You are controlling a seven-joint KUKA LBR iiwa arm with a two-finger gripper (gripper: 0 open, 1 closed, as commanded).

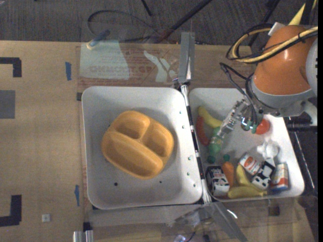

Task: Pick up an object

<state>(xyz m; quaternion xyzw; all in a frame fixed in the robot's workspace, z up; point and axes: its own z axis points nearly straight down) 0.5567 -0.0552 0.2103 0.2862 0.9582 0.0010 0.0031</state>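
Two white bins (96, 135) sit on brown board; gripper (237, 116) grip unclear, carton (218, 180) print unreadable.

Right bin (295, 150) as I see it: yellow banana (209, 118) near the top-left, red piece (201, 130) beside it, green item (215, 141) below, orange carrot (228, 172), small cartons (217, 180) and cans (249, 164) along the bottom.

My bench (40, 150) is tan board with black corner marks and blue tape bits; two shallow white bins sit side by side on it, left bin (96, 185), right bin (295, 183); a clear sheet (126, 59) lies behind.
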